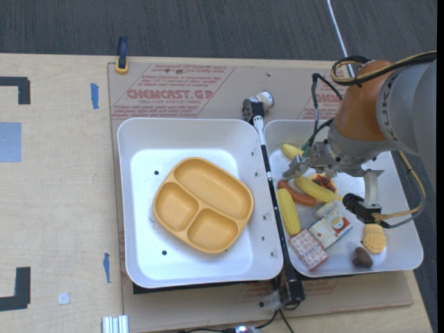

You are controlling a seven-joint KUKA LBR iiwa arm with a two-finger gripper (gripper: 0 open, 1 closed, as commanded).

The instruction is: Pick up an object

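- Two shallow white bins sit side by side on the bench: the left bin (132, 186) carries one yellow three-compartment plate (202, 205), and the right bin (409, 245) carries a jumble of small toy foods
- Counted in the right bin: one corn cob (288, 211), one banana (316, 189), one red sausage (300, 195), one small yellow piece (292, 150) near the far wall, two printed cartons (330, 227), one yellow waffle-textured piece (374, 238) and one dark brown lump (362, 257)
- The corn cob lies along the left wall of the right bin, its long axis running from far to near, nearly parallel with the divider between the bins
- The banana lies slantwise, its long axis running from upper left to lower right, with the sausage just beside it on the near side at much the same slant
- The gripper (309, 164) hangs low over the far-left part of the right bin, just above the banana's upper end; the grey arm (388, 109) with its orange band crowds the view there, and whether the fingers are spread or closed, or have hold of anything, cannot be told
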